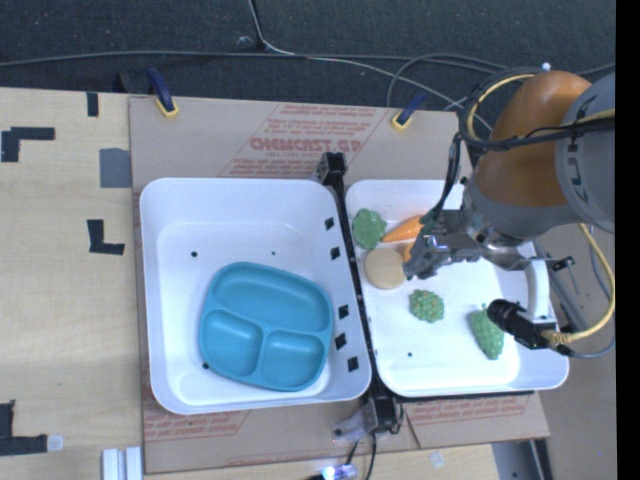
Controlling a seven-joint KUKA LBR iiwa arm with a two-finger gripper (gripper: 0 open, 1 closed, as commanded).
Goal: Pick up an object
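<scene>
Beige round object (384, 269) beneath lowered claw (424, 255)

A wooden bench (60, 298) bears a cardboard sheet (290, 143) with 2 white bins (165, 208) side by side.

Floor: dark carpet (120, 8), cables (300, 53) trailing | Desk (60, 298): pale wood, black tape marks | Cardboard sheet (270, 138) clamped.

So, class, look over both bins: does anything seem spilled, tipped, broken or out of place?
Nothing stands out. The blue divided plate lies flat in the left bin, turned slightly askew to its walls. In the right bin the toy foods lie loose and scattered: two green pieces, another green piece, an orange piece and a tan round.
</scene>
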